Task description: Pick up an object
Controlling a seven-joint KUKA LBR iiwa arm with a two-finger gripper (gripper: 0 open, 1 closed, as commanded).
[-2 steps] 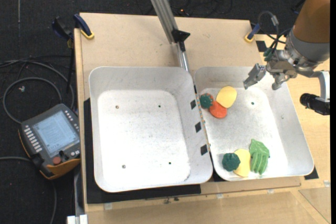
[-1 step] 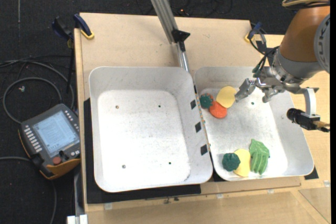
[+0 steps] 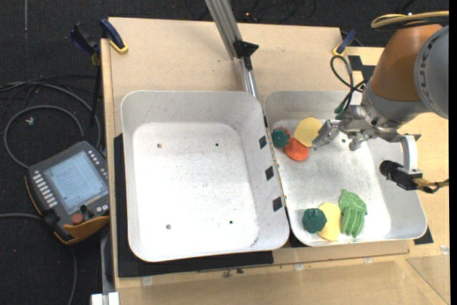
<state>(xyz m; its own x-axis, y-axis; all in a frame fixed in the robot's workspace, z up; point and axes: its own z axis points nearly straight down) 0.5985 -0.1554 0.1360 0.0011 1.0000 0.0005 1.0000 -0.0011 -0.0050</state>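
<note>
No legible text, label or number anywhere, not even on the pendant (image 3: pixel 69 186) screen.

A wooden bench (image 3: pixel 214 57) bears 2 shallow white bins: the left bin (image 3: pixel 191 175) and the right bin (image 3: pixel 389 214), touching along their inner edges. A teach pendant (image 3: pixel 68 189) lies on the dark floor at left. A metal pole (image 3: pixel 218 0) slants above.
</note>
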